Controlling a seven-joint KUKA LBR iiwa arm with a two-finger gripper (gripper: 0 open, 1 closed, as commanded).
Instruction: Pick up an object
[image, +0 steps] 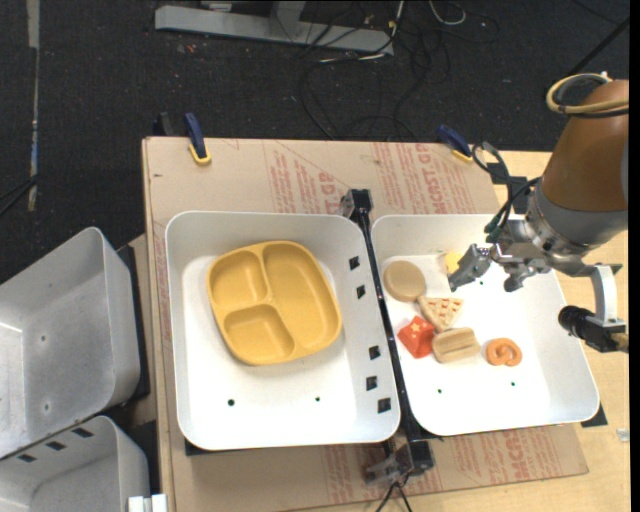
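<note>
The right bin (560, 390) holds several toy foods. There is a tan round disc (404, 280), a pale wedge with dots (441, 310), a red piece (415, 337), a tan bun (455, 345) and an orange ring (503, 352). A small yellow item (453, 262) lies at the back, partly hidden by a finger. My gripper (494, 272) hangs over the back of this bin, just right of the yellow item. It is open, with nothing between its fingers (470, 266).
In the left bin (200, 400) lies a yellow divided plate (273, 300). A black divider (378, 320) runs between the bins. Grey tubs (60, 320) stand off the bench at the left. The right bin's front half is bare white floor.
</note>
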